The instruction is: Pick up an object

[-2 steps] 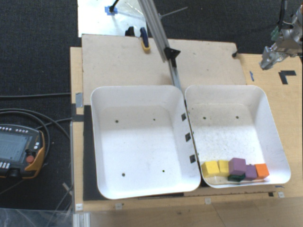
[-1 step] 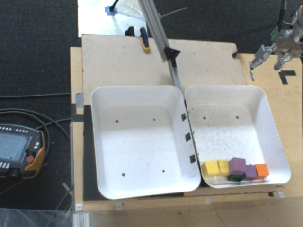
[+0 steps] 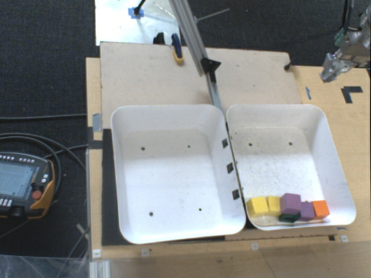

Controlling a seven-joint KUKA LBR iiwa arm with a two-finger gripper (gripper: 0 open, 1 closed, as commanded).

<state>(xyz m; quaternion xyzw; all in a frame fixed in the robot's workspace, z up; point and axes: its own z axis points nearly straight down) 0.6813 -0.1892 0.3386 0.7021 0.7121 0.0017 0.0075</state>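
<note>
Gripper [image 3: 339, 62] sits way up at two o'clock, outside the right bin [image 3: 333, 149] and well apart from anything to grab, and we cannot tell how it is set from this angle. Down at five o'clock we see the targets jammed into the bin's near corner: two yellow blocks [image 3: 264, 205], a purple block [image 3: 291, 202], a smaller purple block [image 3: 307, 210], a dark green piece [image 3: 288, 217] and an orange block [image 3: 320, 208], all touching. We reckon that crowding is the danger: a descent could land on a neighbour or clip the wall and come up with nothing.
</note>
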